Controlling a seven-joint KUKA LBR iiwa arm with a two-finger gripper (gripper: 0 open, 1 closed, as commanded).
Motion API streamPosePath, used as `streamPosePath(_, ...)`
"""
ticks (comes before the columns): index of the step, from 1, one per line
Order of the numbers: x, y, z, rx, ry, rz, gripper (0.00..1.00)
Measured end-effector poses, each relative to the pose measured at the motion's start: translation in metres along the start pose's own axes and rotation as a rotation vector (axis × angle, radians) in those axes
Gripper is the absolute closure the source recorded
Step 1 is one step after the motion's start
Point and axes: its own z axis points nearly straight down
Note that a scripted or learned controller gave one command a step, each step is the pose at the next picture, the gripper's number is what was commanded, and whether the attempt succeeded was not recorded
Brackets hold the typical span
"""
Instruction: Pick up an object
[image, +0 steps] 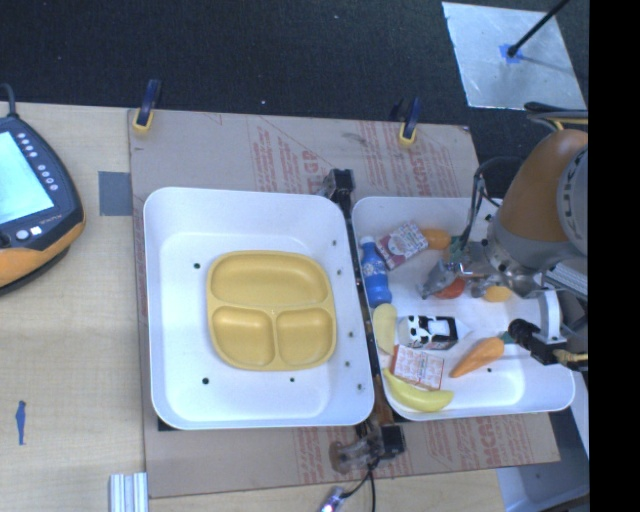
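The right white bin (540, 400) holds several small objects. My gripper (445, 280) hangs low over the middle of this bin, directly at a small red object (453, 290) that is partly hidden beneath it. An orange piece (497, 293) lies just right of the gripper. In front of it are a black-and-white cow toy (430, 331) and an orange carrot (478, 356). A blue bottle (374, 276) and a red-and-white wrapper (403, 243) lie to its left. A yellow banana (418, 397) and a printed packet (418, 367) rest at the bin's front.
The left white bin (170, 300) contains a yellow divided plate (270, 307). A pale yellow piece (385, 325) lies by the right bin's left wall. The grey-and-orange arm (545, 205) covers the right bin's far right corner. A teach pendant (25, 205) sits on the bench at far left.
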Motion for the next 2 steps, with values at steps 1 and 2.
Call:
streamPosePath(1,0.014,0.017,0.0,-0.002,-0.001,-0.001,0.0)
streamPosePath(2,0.013,0.018,-0.012,-0.003,-0.001,-0.003,1.0)
